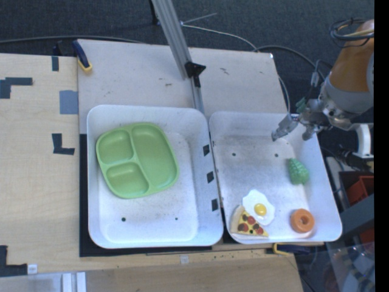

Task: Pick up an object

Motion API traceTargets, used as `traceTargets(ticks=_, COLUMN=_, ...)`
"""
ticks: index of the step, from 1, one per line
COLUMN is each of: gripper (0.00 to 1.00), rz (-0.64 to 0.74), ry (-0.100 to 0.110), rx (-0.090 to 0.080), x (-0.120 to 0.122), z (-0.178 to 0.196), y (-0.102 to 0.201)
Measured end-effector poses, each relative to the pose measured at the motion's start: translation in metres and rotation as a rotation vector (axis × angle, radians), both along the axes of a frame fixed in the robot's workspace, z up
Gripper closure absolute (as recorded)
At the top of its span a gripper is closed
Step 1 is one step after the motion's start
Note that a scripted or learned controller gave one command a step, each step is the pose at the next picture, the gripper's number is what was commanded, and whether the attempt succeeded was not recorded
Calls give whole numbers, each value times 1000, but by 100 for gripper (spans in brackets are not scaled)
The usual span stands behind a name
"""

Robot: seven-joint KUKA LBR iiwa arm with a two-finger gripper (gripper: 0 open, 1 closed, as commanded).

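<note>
Over the back right corner of the right bin (243, 121), the gripper (295, 131) hangs with its two fingers spread apart. It holds nothing. Below it lie a green toy (298, 171), a fried egg (258, 206), a pizza slice (248, 222) and an orange donut (302, 220). A green plate (136, 159) sits in the left bin (97, 224).

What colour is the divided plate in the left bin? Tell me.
Light green: the divided plate, seen in the camera view.
</note>
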State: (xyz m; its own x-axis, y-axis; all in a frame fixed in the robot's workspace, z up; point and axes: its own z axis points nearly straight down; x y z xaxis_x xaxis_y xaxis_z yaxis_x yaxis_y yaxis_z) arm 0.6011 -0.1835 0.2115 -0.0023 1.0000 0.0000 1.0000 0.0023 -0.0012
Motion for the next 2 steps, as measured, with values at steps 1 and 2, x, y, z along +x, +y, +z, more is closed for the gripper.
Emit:
traceTargets(ticks=1, gripper=0, rz=0, ry=0, rx=0, x=0, z=0, y=0)
traceTargets(ticks=2, gripper=0, rz=0, ry=7, rx=1, x=0, z=-65, y=1)
